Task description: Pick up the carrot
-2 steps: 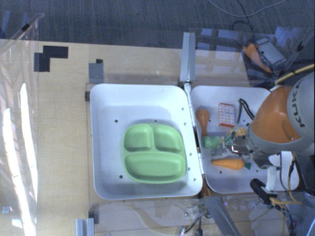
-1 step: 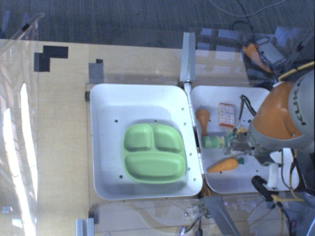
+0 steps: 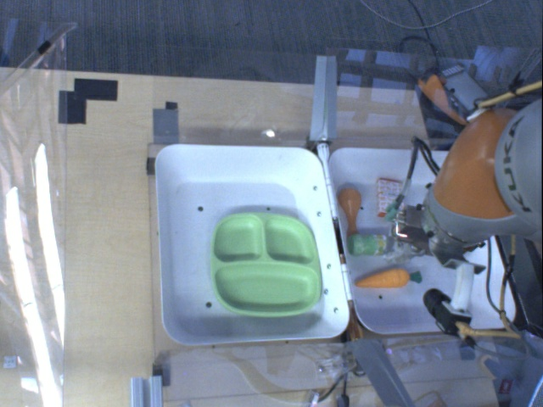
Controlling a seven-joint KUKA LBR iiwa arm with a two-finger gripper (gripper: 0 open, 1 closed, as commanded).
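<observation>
Camera view: pincer [image 3: 405,225] above carrot [image 3: 386,279]; its spread cannot be told.

Bright, even overhead light fills the scene. The left bin [image 3: 182,227] glares near-white, with a soft shadow around the green tray [image 3: 266,263]. A small specular spot shines on the bench [image 3: 110,253] above it. Reflective streaks cross the clear panel [image 3: 34,193] at left. Focus is slightly soft throughout.
</observation>
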